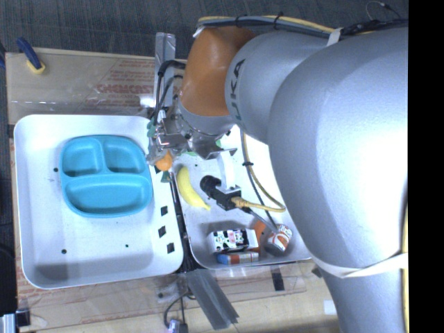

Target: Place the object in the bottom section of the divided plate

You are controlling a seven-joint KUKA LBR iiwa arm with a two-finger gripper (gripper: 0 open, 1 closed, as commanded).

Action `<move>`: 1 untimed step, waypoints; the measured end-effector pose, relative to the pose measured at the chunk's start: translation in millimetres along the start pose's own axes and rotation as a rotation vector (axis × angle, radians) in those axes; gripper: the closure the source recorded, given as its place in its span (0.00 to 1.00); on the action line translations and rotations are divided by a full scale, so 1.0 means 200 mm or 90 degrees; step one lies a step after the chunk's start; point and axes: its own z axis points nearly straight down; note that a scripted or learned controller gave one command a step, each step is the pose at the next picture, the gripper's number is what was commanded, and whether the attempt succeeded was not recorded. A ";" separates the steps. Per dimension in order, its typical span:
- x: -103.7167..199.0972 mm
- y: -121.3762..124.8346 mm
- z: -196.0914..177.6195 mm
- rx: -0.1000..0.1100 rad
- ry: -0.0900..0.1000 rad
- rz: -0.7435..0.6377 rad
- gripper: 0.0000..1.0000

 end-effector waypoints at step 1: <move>0.35 -0.02 0.42 0.000 0.000 -0.153 1.00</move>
